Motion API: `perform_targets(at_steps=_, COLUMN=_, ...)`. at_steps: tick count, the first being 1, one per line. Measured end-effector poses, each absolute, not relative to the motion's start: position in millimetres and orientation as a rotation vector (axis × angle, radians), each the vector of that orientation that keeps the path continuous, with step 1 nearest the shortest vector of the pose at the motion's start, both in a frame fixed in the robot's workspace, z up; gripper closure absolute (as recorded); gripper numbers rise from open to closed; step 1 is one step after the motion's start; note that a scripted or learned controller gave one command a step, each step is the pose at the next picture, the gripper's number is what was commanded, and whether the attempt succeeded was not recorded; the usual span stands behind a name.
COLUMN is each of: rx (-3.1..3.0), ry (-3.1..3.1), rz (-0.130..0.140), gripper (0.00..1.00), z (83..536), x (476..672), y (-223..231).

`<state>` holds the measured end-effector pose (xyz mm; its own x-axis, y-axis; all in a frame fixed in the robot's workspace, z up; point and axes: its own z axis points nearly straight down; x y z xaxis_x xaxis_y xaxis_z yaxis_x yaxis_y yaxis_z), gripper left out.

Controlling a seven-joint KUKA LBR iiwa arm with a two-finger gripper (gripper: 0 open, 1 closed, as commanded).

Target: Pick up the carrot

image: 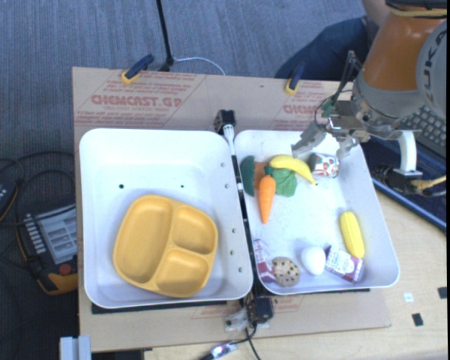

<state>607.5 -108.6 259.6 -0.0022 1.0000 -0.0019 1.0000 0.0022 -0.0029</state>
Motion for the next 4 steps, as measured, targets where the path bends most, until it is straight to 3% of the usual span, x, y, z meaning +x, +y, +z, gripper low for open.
perform_targets(at_steps=1, rx=-2.065, ry=-2.380, rz=-0.002, gripper=0.00, z=98, x=635.0, y=-104)
perform_targets(at_steps=2, rx=-2.369, ry=-2.076, rz=-0.011, gripper=0.00, z=90, x=602.0, y=-107)
perform_targets(at_steps=3, rx=-2.212, ry=-2.252, rz=-0.011, gripper=0.00, z=91, x=540.8, y=-98)
perform_targets(at_steps=4, rx=-2.215, ry=-2.252, rz=-0.014, gripper=1.00, z=101, x=542.0, y=-99)
